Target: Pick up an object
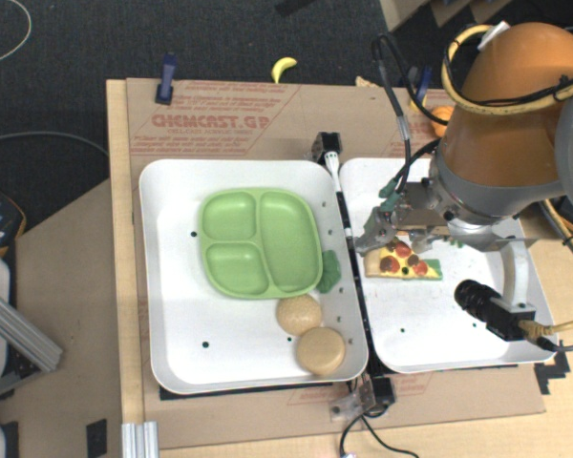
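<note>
- The pizza slice (402, 261) is a flat toy wedge, yellow with red dots and a green strip along one edge.
- Its long axis runs left to right, green end to the right.
- It lies just below the gripper (387, 234), in the right bin (439, 346).
- The gripper's opening cannot be told.

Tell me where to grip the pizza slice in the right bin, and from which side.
The pizza slice lies flat on the right bin, crust end toward the arm's side, tip toward the divider. Probably best from straight above, fingers closing across its narrower width near the middle. It looks thin, so the fingers would need to reach the bin floor. The gripper is just above its left end.
</note>
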`<state>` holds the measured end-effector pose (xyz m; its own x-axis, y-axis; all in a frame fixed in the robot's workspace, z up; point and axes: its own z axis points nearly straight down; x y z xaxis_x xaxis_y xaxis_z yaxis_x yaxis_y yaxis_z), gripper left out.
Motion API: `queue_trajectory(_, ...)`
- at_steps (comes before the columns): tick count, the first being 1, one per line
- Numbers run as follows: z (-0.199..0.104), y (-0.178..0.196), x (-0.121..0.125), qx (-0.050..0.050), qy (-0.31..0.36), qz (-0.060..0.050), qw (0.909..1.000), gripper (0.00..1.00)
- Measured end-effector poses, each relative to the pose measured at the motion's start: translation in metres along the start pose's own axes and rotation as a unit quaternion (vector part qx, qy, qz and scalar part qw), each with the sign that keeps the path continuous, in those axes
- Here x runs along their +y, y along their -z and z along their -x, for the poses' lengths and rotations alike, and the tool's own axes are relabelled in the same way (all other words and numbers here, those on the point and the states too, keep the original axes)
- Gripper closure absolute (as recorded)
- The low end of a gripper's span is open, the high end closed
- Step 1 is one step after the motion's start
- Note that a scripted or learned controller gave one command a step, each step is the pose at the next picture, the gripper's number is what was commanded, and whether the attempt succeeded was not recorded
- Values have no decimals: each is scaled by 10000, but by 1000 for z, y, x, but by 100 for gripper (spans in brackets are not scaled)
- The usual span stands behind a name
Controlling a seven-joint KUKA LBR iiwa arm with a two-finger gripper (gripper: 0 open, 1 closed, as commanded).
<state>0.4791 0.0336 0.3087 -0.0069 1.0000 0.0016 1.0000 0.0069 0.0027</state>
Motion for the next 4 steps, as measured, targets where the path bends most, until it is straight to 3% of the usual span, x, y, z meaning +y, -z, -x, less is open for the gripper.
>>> queue_trajectory(1, 20, 92, 1, -7, -33, 47, 10000, 100)
queue_trajectory(2, -4, 94, 1, -8, -19, 2, 10000, 100)
queue_trajectory(3, -92, 110, 1, 4, 18, 7, 10000, 100)
queue_trajectory(4, -41, 89, 1, -15, -60, -34, 10000, 100)
